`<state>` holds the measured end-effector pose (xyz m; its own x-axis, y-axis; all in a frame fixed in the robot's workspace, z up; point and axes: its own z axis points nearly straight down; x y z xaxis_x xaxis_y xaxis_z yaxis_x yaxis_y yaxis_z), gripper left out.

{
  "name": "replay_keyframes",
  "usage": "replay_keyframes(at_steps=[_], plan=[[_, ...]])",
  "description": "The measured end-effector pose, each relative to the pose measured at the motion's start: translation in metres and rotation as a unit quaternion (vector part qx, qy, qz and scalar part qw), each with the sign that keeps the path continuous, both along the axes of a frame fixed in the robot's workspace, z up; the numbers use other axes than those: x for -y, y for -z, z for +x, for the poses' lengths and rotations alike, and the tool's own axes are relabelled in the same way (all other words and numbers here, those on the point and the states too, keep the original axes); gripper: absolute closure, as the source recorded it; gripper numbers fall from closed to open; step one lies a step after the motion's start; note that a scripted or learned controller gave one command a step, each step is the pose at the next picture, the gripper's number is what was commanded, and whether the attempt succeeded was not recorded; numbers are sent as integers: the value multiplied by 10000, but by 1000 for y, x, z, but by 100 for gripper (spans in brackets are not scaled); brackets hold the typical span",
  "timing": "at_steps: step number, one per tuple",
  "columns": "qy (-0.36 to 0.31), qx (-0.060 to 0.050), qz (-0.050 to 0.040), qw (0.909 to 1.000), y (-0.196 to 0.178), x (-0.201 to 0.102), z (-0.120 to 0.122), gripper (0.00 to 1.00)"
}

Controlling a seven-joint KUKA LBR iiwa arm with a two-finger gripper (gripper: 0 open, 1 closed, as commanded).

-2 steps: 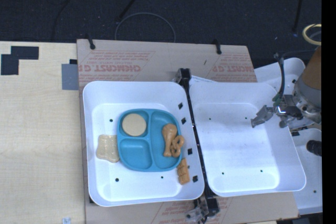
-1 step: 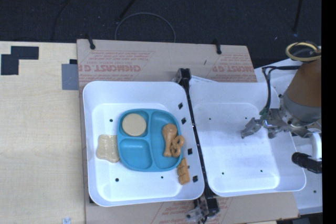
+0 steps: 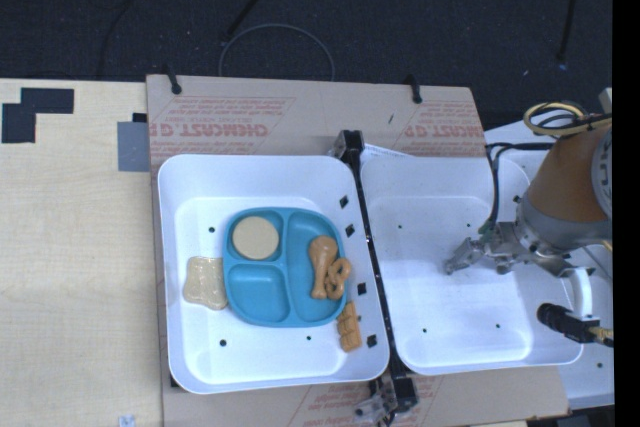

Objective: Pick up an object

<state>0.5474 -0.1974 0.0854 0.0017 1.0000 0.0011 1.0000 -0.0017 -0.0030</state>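
All the things that could be picked up sit in the left bin: a blue divided tray lies near its middle, with a round tan biscuit in the upper-left compartment and a twisted brown pretzel-like piece in the right-hand one, while the lower compartment looks bare. A pale bread-like slice rests on the bin floor touching the tray's left edge, and a small orange-brown chunk lies just off the tray's lower right corner, close to the wall between the bins. The right bin holds no object, only the pincer, which hangs low over its floor near the right side, well apart from any of the food pieces. It grips nothing; how wide it stands I cannot tell. Judging by this, the arm needs to cross the divider before any grasp.
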Motion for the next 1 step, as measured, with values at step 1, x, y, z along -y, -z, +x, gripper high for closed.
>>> replay_keyframes(at_steps=[1], plan=[[13, 5, -1, 10000, -13, 1, 0, 100]])
